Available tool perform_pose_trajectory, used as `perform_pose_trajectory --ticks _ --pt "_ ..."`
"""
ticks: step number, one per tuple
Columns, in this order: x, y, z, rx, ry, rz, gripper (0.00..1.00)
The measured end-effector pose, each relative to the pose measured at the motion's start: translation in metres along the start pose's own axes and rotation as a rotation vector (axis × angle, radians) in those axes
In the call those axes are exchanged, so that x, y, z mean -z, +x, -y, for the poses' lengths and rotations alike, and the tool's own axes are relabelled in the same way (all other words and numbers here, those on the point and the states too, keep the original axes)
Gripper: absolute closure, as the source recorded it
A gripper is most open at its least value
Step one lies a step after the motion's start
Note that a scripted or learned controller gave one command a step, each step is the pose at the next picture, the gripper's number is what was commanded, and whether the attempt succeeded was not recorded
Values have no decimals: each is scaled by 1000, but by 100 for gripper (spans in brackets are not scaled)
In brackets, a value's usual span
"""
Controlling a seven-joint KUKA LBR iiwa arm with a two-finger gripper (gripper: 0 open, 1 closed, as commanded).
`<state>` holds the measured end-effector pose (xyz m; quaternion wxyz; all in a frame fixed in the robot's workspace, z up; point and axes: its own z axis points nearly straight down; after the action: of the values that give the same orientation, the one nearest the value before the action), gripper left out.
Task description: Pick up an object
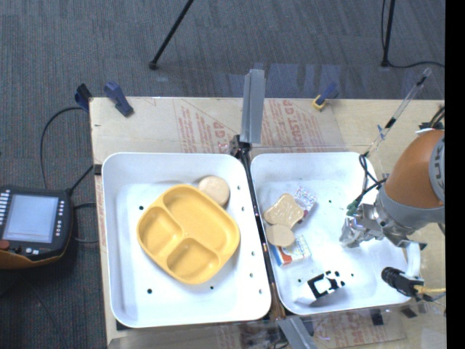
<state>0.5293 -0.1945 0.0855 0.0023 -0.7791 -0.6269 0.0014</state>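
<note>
The right bin (327, 167) holds a toast-shaped slice (283, 209), a round tan piece (280, 235) just below it, a silvery wrapper (304, 197), a small red-and-white packet (295, 251) and a black-and-white block (325, 284) near the front wall. My gripper (352, 233) hangs low over the right part of this bin, pointing down at bare white floor. It is apart from all the objects, with the black-and-white block nearest, to its front left.
The left bin (120, 195) carries a yellow divided plate (188, 233) with a round tan disc (215, 189) at its far edge. A grey upright post (253, 111) stands behind the seam between the bins. Blue clamps (118, 97) sit on the bench's back edge.
</note>
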Motion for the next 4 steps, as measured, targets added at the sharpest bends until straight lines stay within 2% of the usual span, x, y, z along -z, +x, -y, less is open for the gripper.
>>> perform_pose_trajectory --ticks 1,2,3,4 --pt "9 0 1 -3 2 -2 100" --pt "14 -6 -25 -424 -1 0 100" --pt "0 17 2 -795 4 -1 100" --pt "1 0 -72 -995 -1 0 100"
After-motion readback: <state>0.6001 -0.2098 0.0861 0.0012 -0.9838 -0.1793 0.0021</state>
